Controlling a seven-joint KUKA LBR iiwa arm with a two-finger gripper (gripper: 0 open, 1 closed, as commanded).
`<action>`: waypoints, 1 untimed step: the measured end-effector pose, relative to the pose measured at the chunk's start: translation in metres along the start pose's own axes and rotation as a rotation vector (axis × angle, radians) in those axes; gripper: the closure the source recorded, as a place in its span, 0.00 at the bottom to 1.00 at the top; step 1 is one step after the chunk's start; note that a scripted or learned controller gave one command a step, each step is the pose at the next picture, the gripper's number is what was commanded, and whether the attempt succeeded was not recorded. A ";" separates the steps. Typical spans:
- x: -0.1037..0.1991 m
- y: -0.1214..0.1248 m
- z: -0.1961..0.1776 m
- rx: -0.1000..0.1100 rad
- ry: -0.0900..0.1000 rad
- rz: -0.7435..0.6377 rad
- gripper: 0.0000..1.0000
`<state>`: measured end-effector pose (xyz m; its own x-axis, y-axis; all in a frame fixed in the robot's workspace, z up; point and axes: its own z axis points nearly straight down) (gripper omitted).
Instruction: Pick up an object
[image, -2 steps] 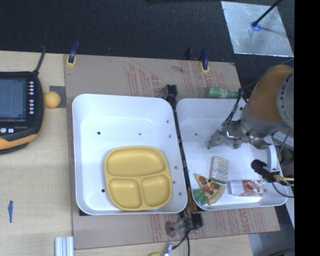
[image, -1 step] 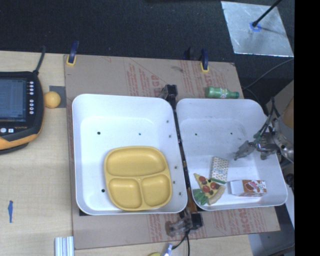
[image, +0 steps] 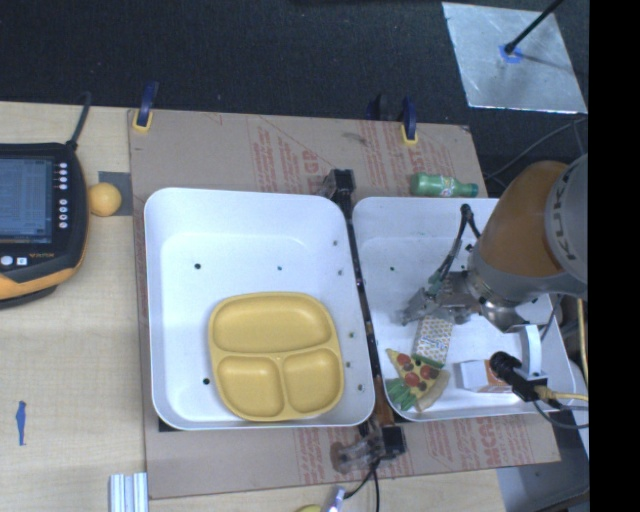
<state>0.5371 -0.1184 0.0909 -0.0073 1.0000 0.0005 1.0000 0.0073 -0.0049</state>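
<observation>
Camera view: the arm (image: 530, 235) reaches into the right bin (image: 400, 225), with the pincer (image: 425, 305) low over the bin floor. Whether the pincer is apart or together cannot be told. Candidate objects lie just below it: a patterned card-like piece (image: 433, 341), a pizza-slice toy (image: 412, 378) near the bin's front wall, and a small white block (image: 470, 374). Step in hand, by judgement: approach, no grasp confirmed. The next move calls for descent centred on one object, then closure.
</observation>
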 end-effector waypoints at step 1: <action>-0.042 0.080 -0.002 -0.004 0.000 0.004 0.00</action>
<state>0.6170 -0.1601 0.0922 -0.0031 1.0000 0.0001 1.0000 0.0031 -0.0012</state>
